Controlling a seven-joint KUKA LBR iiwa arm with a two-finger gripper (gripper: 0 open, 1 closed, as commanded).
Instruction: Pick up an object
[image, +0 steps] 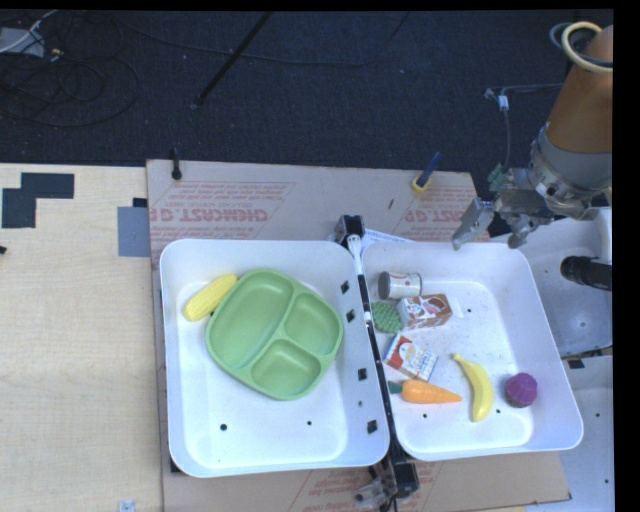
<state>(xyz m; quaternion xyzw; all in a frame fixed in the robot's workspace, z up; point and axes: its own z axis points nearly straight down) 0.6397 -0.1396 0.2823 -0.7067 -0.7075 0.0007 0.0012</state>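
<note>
Cardboard (300, 205) under the bins bears mirrored red print, illegible. Tool (492, 226) hangs over right bin's (545, 310) far rim, fingers spread, holding nothing. Banana (476, 386), carrot (430, 393), purple ball (520, 389) lie near its front edge; centre floor open.

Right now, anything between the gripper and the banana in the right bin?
Nothing visible. The gripper hangs above the right bin's far rim; the banana lies uncovered near the front, with bare bin floor between, purple ball beside it.
</note>
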